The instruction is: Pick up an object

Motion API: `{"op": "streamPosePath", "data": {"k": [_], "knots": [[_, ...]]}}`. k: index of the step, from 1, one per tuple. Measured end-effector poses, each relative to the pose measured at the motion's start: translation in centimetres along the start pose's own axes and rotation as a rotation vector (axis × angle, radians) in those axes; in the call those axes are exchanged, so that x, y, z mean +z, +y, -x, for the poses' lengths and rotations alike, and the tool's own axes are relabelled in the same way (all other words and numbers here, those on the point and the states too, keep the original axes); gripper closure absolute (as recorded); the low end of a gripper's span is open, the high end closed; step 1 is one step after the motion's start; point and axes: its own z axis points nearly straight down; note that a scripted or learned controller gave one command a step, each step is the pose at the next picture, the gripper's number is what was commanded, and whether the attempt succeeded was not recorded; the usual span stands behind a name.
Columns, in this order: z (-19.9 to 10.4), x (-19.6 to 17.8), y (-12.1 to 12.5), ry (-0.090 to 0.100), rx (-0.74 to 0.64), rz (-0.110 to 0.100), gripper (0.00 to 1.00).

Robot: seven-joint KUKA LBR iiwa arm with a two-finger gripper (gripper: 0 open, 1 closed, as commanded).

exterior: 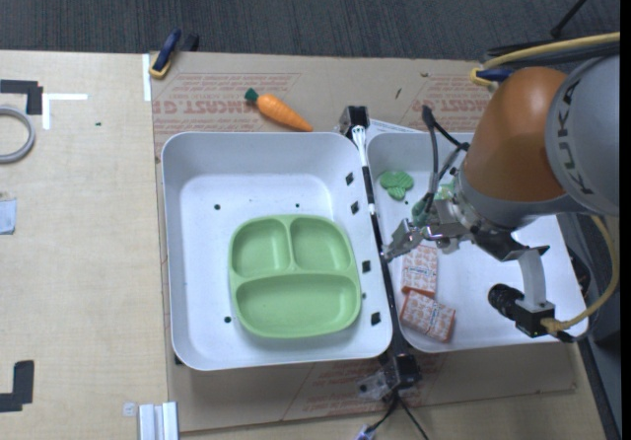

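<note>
— What writing can you read from up there?

— "KUKA" in dark letters runs along my grey arm (582, 147) just past the orange band. The cardboard sheet (222, 101) under the bins carries red print, upside down from this angle; I cannot make out the words.

— And the things you could pick up?

— In the right bin (562, 275) lie two small packets. One packet (421, 270) is white with red-orange print, just below my gripper (419, 231); the print is too small to read. The second packet (428, 316) is redder, tilted, near the bin's lower left corner. A small green leaf-shaped piece (397, 183) sits near the bin's upper left.

— Your gripper?

— It hangs low in the right bin, close to the wall between the bins, just above the white packet. I cannot tell how it is set, nor whether anything is in it.

— The other bin?

— The left bin (187, 260) holds a pale green divided plate (294, 275) with three sections. A toy carrot (280, 110) lies on the cardboard beyond that bin, on the surface (79, 260).
</note>
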Motion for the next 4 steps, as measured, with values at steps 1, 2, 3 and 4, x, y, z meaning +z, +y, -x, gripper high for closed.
{"op": "streamPosePath", "data": {"k": [1, 2, 3, 4], "knots": [[1.1, 0.0, 9.3, -0.002, -0.231, 0.001, 0.00], [5.8, -0.1, 11.4, -0.003, -0.639, 0.003, 0.00], [2.1, -0.1, 11.6, -0.002, -1.142, 0.002, 0.00], [1.7, 0.0, 4.5, -0.002, -1.318, 0.002, 0.00]]}}
